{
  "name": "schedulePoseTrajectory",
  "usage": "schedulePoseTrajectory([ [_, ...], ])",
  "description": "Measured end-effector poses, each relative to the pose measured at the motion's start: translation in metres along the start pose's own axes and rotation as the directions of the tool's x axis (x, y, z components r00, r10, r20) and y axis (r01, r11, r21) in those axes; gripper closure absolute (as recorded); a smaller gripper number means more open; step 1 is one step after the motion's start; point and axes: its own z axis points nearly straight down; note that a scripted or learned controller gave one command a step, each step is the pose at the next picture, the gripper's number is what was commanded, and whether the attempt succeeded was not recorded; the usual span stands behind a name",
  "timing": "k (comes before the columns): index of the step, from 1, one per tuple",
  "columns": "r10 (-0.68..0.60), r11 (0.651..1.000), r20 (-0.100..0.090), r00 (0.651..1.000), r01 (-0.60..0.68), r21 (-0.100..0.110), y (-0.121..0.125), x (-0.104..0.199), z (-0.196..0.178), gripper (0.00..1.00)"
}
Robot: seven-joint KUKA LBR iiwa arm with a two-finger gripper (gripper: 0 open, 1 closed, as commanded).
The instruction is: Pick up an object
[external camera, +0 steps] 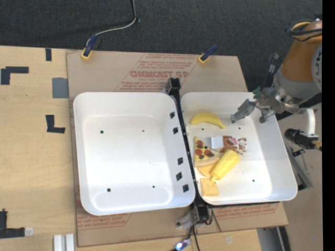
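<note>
Risk: the gripper (253, 110) sits over the far right part of the right bin (272, 156), well apart from the pile; a straight drop from here likely closes on bare bin floor.
Risk 2: the objects are bunched and touching, so a grasp may wedge between two or nudge the heap toward the centre divider (180, 140).
Risk 3: the flat pieces lie low on the floor, hard for two fingers to get under; slip likely.
Gripper state: fingers look spread, nothing between them; hangs above the bin, not on any object.
Arm: the orange band (302, 61) is at the bin's far right corner.
Target options: banana (206, 120), yellow, curved, lies alone near the far edge by the divider, the easiest pick by my read.
Pile: pizza slice (204, 153) against the divider; yellow corn-like piece (225, 164) tilted on top of it; small grey-white block (216, 141) and brown-red item (233, 142) just beyond; flat yellow cheese-like wedge (209, 187) nearest the near edge.
Left bin (125, 156): white, no target inside.
Progress: pick not yet made.
</note>
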Motion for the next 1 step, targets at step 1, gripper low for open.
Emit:
schedulePoseTrajectory([
  [1, -0.003, 1.000, 0.002, 1.000, 0.003, -0.015, -0.0224, -0.0301, 0.0792, 0.00],
])
